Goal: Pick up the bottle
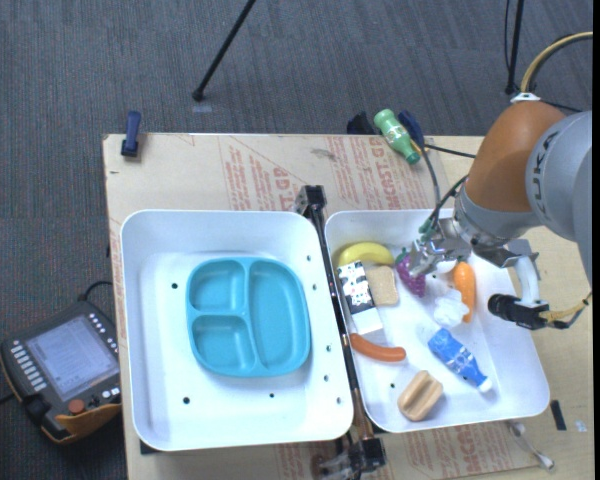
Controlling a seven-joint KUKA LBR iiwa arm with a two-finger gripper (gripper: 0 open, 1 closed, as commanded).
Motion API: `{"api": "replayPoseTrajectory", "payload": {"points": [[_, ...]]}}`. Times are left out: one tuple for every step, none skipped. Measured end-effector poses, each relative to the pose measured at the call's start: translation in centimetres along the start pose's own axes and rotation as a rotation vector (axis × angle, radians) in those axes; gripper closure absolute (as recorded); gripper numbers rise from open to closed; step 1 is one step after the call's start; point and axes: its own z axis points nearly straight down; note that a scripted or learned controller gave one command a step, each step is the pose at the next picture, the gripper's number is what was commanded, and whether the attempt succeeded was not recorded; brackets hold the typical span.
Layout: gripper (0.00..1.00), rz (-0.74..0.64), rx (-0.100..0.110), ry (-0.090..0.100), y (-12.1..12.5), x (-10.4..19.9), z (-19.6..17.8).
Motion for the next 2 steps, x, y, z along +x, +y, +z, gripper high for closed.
{"api": "replayPoseTrajectory", "payload": {"points": [[1.0,-0.115,0.014,0.006,-8.8,5.1,0.1],[1.0,0.018,0.012,0.003,-13.4,9.6,-14.2]]}}
